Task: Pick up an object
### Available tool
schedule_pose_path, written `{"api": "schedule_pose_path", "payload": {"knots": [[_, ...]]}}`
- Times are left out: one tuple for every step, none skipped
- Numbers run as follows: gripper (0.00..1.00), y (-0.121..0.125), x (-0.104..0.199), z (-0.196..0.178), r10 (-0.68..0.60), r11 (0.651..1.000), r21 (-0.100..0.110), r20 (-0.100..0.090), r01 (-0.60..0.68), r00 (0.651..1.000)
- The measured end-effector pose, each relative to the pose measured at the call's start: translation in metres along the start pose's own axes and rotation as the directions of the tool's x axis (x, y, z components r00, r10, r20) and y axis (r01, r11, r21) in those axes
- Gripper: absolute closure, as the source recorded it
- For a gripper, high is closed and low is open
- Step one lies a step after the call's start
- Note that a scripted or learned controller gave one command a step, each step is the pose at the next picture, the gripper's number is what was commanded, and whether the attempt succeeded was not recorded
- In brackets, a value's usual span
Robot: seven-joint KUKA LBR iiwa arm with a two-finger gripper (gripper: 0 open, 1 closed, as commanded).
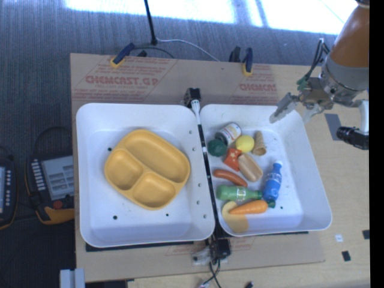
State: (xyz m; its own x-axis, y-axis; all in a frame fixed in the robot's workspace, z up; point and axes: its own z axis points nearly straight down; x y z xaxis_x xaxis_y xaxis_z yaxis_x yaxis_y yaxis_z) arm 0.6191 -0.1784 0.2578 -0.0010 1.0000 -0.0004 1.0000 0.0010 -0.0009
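Right bin (312, 179), inside: toy food pile, centre to near edge.
Gripper (292, 105): above right bin's far right corner, fingers apart, nothing between them.
Blue bottle (272, 182): right of pile, long axis near-far, cap to far side.
Carrot (249, 207): touching bottle base, lying crosswise.
Green bottle (238, 193): just behind carrot.
Can (228, 132): far side of pile.
Left bin (96, 125): yellow tray (147, 168).

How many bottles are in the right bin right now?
2. A blue bottle stands tilted near the bin's right side, and a green bottle lies flat just left of it, above the carrot. Others could be hidden in the pile.
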Motion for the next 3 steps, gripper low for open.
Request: {"api": "schedule_pose_path", "payload": {"knots": [[0.00,-0.040,-0.005,0.144,0.001,1.000,0.004,-0.001,-0.001,1.000],[0.00,-0.086,-0.005,0.163,-0.004,0.999,-0.033,0.009,0.005,1.000],[1.00,-0.086,-0.009,0.152,0.001,0.999,-0.034,0.016,0.000,1.000]]}}
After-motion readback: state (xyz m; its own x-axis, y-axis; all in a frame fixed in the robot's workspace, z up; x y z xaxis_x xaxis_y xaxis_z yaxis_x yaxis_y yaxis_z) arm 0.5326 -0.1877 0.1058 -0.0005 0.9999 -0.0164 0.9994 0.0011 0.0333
